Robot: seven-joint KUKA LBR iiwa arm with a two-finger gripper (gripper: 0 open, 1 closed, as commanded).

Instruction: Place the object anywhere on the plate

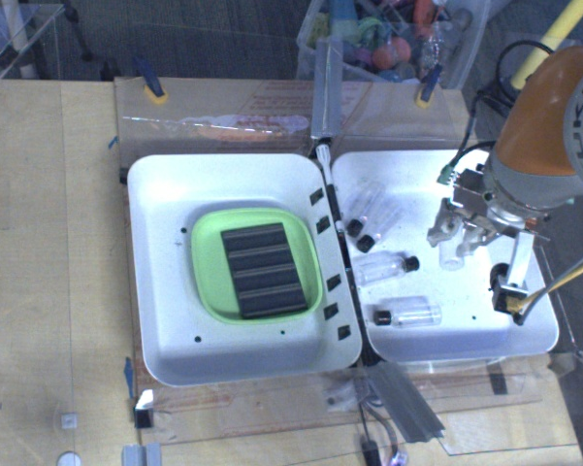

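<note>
**Vials in the right bin, gripper poised above its 3 o'clock side**

Nearest the camera, a grey metal bracket (400,404) was seen at the bench's front edge, at 6 o'clock from the seam between the bins. Behind it stood the two white bins. In the left bin (165,202) a green plate (206,260) was set near the centre, and a black ridged block (264,270) was laid on it, covering most of its middle.

In the right bin (417,168) several clear vials with black caps were scattered. One vial (405,313) was found lying on its side towards the bin's 6 o'clock edge, cap pointing to 9 o'clock. A second vial (386,266) lay just above it, cap to 3 o'clock. A pair of vials (371,214) lay tilted at about 10 o'clock from the bin's centre, caps towards the seam.

The gripper (458,241) was held over the bin's 3 o'clock half, carried by the grey arm with its orange band (548,105). Its fingers were seen spread apart, pointing down; whether anything clear sat between them could not be told. The nearest vials lay at 8 to 9 o'clock from the gripper, near it but apart.

Farthest back, a clear tub of coloured toys (388,17) stood at 12 o'clock.
</note>
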